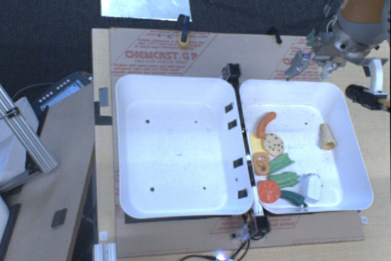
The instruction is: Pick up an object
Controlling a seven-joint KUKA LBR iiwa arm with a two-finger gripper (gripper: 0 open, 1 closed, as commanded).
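Hovering above the far rim of the right bin point(351, 131), the claw point(311, 65) hangs from the grey arm point(360, 9) with its orange band, near the top right of the view. Its two fingers stand apart, released, with nothing between them; one fingertip point(297, 64) points down and left toward the bench point(159, 52).

All the toy food lies in the right bin, well apart from the claw and lower in the view. Closest to it is an orange sausage point(265, 124), tilted, just beside the divider between the bins. Below that sits a speckled cookie point(273, 144), touching a yellow slice point(257, 143) on its left. A small pretzel ring point(261, 163) lies under them, then a green pepper point(280, 162) and a second green vegetable point(285, 179). A red tomato point(269, 191) rests near the bin's near left corner, with a dark green piece point(292, 197) just beside it and a white-and-grey item point(311, 187) to the right, too blurred to name. A tan cone point(327, 136) lies alone by the right wall, well apart from the cluster.

The left bin point(122, 131) sits beside the right one, touching along the divider.
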